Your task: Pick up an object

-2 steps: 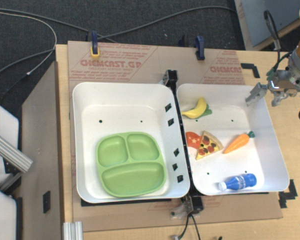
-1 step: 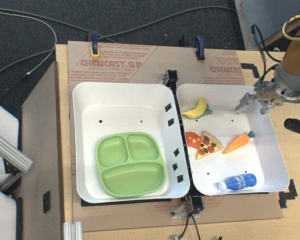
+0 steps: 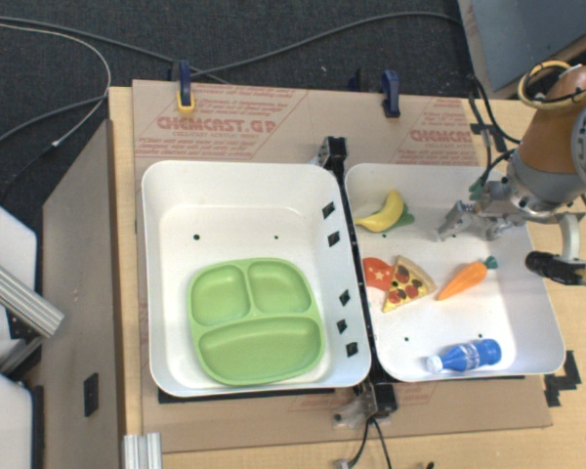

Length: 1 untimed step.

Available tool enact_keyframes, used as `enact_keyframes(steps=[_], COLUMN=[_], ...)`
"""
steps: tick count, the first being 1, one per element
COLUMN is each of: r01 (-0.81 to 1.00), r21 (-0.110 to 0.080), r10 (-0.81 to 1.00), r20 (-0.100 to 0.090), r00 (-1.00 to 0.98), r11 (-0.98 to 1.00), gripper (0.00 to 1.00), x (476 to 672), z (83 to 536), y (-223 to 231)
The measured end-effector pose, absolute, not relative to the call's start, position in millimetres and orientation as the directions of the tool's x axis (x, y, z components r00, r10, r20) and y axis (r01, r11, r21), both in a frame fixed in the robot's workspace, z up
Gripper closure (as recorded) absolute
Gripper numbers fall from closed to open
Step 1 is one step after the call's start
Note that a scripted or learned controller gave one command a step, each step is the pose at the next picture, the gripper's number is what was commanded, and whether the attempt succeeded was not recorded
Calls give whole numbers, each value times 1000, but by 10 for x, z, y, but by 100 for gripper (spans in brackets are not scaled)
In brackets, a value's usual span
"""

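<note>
The carrot lies slanted in the right bin, its green tip pointing up and right. Just left of it lies a pizza slice, next to a red piece. A banana lies farther up, a blue bottle lower down. The jaws hang above the carrot, maybe open, holding nothing. The left bin holds a green tray.
</note>
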State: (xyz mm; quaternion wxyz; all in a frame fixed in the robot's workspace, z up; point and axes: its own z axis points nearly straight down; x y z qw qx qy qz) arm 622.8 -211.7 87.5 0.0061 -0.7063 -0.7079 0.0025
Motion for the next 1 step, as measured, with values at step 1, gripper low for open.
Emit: enact_keyframes(steps=[1], r01=[1000], r21=[-8], r10=[1000], r20=[4], r00=[-4], r11=[4], gripper=[100], x=[6248], z=[1000], y=[-2123])
